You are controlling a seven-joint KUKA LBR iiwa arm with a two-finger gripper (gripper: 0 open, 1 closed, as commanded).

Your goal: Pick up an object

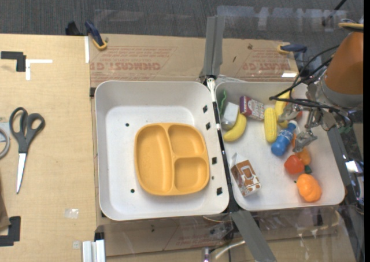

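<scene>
The gripper hangs low over the right bin, its metal fingers pointing down at the crowded far-right part of it. Whether those fingers are spread or pressed together cannot be told from this slant, and nothing can be seen pinched between them.

The nearest candidates lie just under and beside the tips: a blue bottle to its left, and a red-orange toy just below. The step in hand looks like the final descent onto one of these. To do it well, the arm should probably settle on a single object and centre over it before closing, since the two lie almost touching and a grasp between them would likely catch neither.

Further around, a corn cob stands beside the bottle, a banana lies near the bin's left wall, and an orange fruit and a small brown carton sit apart toward the front. The left bin holds a yellow divided plate. Scissors lie on the desk, well clear.
</scene>
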